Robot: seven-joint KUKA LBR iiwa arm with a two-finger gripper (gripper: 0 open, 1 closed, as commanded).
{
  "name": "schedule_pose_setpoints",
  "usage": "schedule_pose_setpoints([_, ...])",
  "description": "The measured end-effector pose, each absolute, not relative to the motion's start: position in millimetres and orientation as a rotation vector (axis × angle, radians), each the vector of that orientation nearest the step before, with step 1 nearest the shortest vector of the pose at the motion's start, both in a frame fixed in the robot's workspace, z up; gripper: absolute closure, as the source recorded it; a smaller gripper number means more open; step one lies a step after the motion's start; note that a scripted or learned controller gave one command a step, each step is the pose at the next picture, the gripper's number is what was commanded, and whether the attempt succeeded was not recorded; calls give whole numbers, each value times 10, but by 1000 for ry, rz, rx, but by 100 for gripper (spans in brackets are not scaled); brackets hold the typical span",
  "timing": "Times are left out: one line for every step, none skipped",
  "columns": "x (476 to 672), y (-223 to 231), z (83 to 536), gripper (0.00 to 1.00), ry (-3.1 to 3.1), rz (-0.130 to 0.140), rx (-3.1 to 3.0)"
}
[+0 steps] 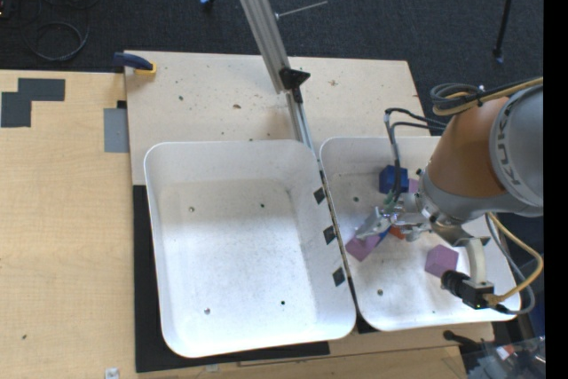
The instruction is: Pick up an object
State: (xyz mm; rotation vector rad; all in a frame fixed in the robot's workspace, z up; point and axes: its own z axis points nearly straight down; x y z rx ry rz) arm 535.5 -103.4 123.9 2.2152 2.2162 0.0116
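- A purple block (pixel 360 247) lies on the floor of the right bin (pixel 417 315), close to the divider, and sits just left of and slightly below the gripper (pixel 383 223), touching or nearly touching its tip.
- The gripper is low inside the right bin, pointing leftward toward the divider; whether its fingers are apart or together cannot be told from this slanted view, and nothing can be seen between them.
- A small red-orange object (pixel 401 232) lies just right of the gripper, tucked beneath the wrist.
- A blue object (pixel 393 180) sits above the gripper, nearer the bin's back wall.
- A second purple block (pixel 441 260) lies to the lower right of the gripper, well apart from the first.
- The orange band (pixel 470 157) of the arm rises to the right of the gripper.
- The left bin (pixel 177 182) lies well off to the gripper's left, beyond the divider.
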Motion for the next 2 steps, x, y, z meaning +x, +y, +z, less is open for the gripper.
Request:
schedule_pose_setpoints([5358, -1059, 1334, 100, 2201, 12, 2230])
schedule_pose_setpoints([5310, -1113, 1938, 100, 2215, 2, 2224])
